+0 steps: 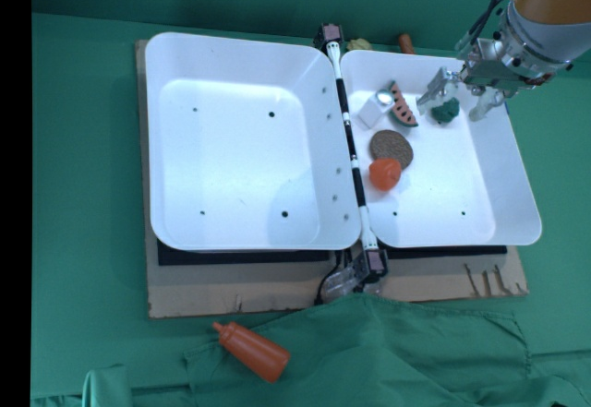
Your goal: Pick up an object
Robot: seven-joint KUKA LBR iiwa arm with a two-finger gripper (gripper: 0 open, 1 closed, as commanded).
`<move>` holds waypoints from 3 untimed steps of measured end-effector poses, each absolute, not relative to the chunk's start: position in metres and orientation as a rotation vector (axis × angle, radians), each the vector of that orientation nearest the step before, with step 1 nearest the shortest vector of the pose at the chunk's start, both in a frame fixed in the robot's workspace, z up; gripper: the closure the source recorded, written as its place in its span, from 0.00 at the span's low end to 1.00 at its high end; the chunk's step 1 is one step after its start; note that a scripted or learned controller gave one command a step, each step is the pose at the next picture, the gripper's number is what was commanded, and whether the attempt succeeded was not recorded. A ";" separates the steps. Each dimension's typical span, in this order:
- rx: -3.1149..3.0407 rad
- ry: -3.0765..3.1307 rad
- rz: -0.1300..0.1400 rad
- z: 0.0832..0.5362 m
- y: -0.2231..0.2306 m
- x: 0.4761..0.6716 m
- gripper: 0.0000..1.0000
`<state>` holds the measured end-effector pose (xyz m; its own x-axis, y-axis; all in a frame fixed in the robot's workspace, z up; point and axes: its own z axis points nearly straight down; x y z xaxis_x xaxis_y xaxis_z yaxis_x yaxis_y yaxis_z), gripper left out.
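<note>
My gripper (459, 97) hangs over the far right part of the right bin (499, 202), its two fingers spread open. A small dark green object (446, 112) sits between and just below the fingertips, resting on the bin floor. To its left lie a watermelon slice (402, 104), a white cube (373, 110), a brown round disc (391, 147) and an orange-red fruit (385, 173).
The left bin (185, 73) adjoins the right one along a black-and-white divider rod (348, 133). An orange bottle (251, 351) lies on the green cloth in front of the bench. Small items sit behind the right bin's far rim (404, 42).
</note>
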<state>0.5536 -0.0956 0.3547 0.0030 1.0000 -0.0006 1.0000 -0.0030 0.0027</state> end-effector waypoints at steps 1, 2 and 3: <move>2.229 2.219 -0.007 0.253 -0.098 0.577 0.00; 2.222 2.207 0.011 0.182 -0.094 0.511 0.00; 2.213 2.200 0.020 0.185 -0.099 0.472 0.00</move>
